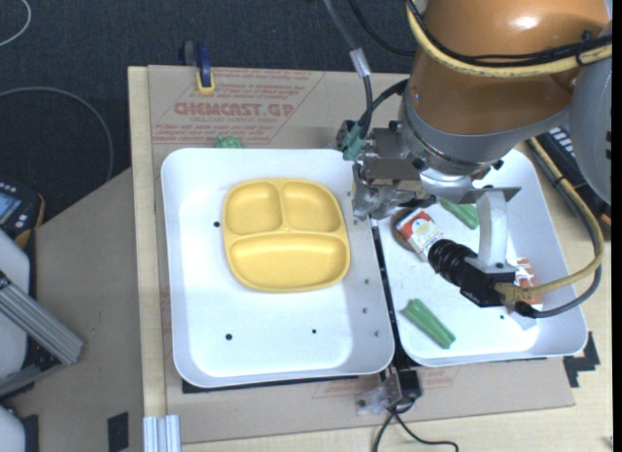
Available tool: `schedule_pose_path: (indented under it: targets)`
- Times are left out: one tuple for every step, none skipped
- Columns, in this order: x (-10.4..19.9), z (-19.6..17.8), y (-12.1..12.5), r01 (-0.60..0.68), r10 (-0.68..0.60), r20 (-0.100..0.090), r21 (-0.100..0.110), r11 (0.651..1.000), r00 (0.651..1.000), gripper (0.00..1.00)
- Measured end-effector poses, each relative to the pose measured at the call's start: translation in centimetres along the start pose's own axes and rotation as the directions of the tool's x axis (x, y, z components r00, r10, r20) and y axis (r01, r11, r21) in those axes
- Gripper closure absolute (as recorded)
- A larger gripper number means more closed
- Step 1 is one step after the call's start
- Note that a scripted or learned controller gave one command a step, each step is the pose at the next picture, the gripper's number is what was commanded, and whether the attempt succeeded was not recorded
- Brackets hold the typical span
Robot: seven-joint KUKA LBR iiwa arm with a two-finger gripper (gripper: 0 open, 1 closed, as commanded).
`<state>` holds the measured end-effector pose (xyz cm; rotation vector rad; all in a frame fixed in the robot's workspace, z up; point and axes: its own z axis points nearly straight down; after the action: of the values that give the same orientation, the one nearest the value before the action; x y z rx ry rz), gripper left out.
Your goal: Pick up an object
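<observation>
Overhead, the grey arm with its orange band reaches in from 3 o'clock and hangs over the inner, 9 o'clock half of the right shallow white bin. Its metal gripper sits low, right at the seam where the two bins meet. The wrist covers it from above, so whether it is open or closed cannot be told, and nothing shows clasped in it.

Several loose pieces lie in the right bin. A green stick-shaped plastic block rests at about 7 o'clock in that bin, flat on the floor, its long axis running from 10 o'clock to 4 o'clock, well apart from the gripper. A small red-and-white printed packet lies near the bin's middle, just beside the wrist, its long axis tilted roughly 11 to 5 — its lower end meets a black cable fitting of the arm. A second green piece peeks out under the wrist at 12 o'clock from the packet, mostly hidden. A small orange-and-white item sits toward 3 o'clock, partly behind the cable.

The left shallow white bin holds a yellow three-compartment plastic plate, its two small wells toward 12 o'clock and the wide one toward 6. Both bins rest on a brown cardboard sheet with red lettering.
</observation>
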<state>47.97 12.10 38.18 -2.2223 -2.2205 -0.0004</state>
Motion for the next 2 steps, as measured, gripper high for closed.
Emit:
schedule_pose_path:
  targets:
    - [0.03,-1.03,0.06,0.0,0.0,-0.001,-0.002,1.0,1.0,1.0]
    - [0.69,-1.78,-0.03,0.002,-0.002,0.0,-0.002,1.0,1.0,1.0]
